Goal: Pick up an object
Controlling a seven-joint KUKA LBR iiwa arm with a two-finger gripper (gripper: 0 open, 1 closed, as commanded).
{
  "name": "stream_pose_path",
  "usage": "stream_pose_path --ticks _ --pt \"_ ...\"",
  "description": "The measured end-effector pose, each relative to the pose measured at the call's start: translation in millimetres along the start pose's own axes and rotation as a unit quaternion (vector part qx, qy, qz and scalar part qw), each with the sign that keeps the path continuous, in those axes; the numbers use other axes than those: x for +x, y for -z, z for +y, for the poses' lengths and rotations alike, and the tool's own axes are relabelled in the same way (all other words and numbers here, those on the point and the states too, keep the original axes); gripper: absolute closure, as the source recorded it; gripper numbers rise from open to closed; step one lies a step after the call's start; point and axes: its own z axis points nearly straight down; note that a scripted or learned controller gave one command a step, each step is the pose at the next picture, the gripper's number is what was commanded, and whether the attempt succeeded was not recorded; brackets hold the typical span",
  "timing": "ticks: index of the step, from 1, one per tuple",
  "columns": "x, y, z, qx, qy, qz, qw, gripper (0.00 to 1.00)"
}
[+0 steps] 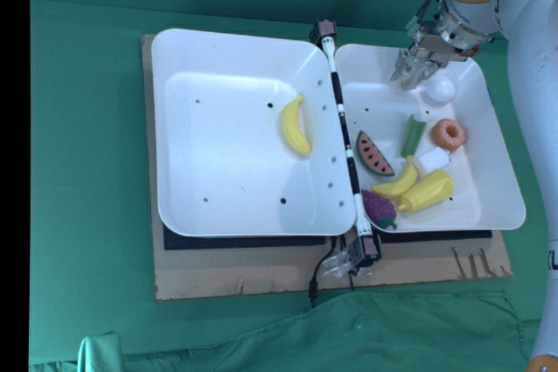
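Hovering over right bin (501,187), gripper (410,76) just beside white ball (438,89); fingers spread, nothing between them. Ball near doughnut (448,133), apart from green pepper (411,135). Advice: centre over ball, descend straight, close gently; round shape likely slips.

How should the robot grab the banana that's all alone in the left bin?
Grip the banana across its thick middle, coming straight down from above. It lies flat and curved, running roughly top to bottom in the left bin, with open floor on both sides, so the jaws should close left-to-right across its narrow width.
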Motion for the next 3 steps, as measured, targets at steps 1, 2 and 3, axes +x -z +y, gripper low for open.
stream_pose_path --ticks 1,2,3 --pt "24 -7 -2 -0.008 -0.008 -0.012 0.9999 1.0" --pt "46 16 -1 -0.018 -0.008 -0.021 0.9996 1.0" --pt "-14 15 -37 -0.031 -0.009 -0.02 0.9993 1.0"
